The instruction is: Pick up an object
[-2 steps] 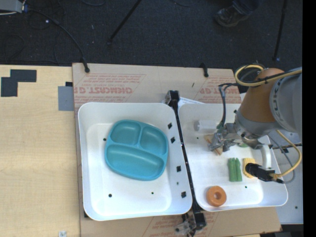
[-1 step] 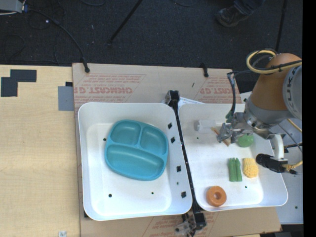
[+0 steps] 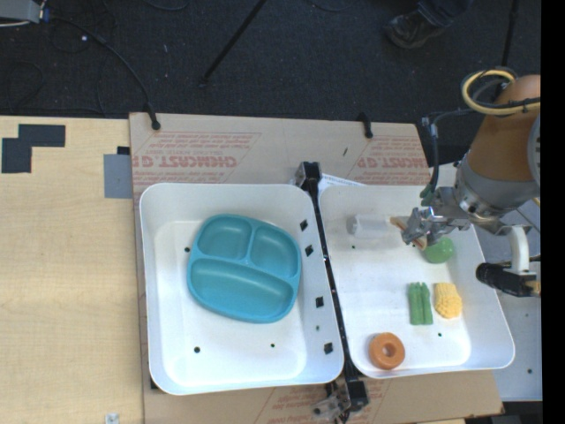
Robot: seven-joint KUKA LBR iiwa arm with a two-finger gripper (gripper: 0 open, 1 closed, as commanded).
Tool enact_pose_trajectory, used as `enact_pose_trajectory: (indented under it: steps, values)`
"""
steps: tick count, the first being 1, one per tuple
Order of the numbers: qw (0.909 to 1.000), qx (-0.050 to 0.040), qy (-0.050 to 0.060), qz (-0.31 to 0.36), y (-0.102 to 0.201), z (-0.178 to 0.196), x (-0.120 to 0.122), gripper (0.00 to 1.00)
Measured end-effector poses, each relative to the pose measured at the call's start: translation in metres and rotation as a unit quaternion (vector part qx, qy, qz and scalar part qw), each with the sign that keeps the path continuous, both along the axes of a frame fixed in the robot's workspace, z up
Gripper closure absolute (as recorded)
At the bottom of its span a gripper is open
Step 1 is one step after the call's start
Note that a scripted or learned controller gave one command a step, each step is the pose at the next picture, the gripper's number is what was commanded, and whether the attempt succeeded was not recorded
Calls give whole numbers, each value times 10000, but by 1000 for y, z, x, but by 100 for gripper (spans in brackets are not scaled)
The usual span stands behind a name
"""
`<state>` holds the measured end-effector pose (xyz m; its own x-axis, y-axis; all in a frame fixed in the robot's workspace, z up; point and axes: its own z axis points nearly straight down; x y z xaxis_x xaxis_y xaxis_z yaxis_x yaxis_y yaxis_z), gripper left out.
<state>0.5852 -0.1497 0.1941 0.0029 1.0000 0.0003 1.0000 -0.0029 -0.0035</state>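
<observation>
My gripper (image 3: 420, 230) hangs low over the upper right part of the right bin (image 3: 494, 347), reaching in from the right. A round green object (image 3: 439, 252) lies just below and to the right of it, partly covered by the wrist. Whether they touch I cannot make out. Lower down lie a green pod-like piece (image 3: 420, 303) and, right beside it, a yellow corn cob (image 3: 448, 299). An orange ring (image 3: 387, 350) rests near the bin's front edge. A pale grey translucent object (image 3: 363, 225) sits to the gripper's left.
The left bin (image 3: 168, 360) holds a teal divided plate (image 3: 244, 268). A black divider (image 3: 321, 263) runs between the two bins. The arm's grey body with its orange band (image 3: 503, 140) rises at the right edge.
</observation>
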Motion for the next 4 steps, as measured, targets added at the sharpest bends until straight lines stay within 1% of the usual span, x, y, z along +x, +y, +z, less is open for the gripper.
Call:
enact_pose_trajectory:
  steps: [1, 2, 3, 4]
  values:
    - [10000, 1, -1, 24, -1, 38, 1, 100]
    - [10000, 15, 27, 47, 60, 35, 6, 100]
    - [10000, 12, 32, 47, 123, 33, 2, 100]
    - [10000, 4, 36, 42, 168, 34, -5, 100]
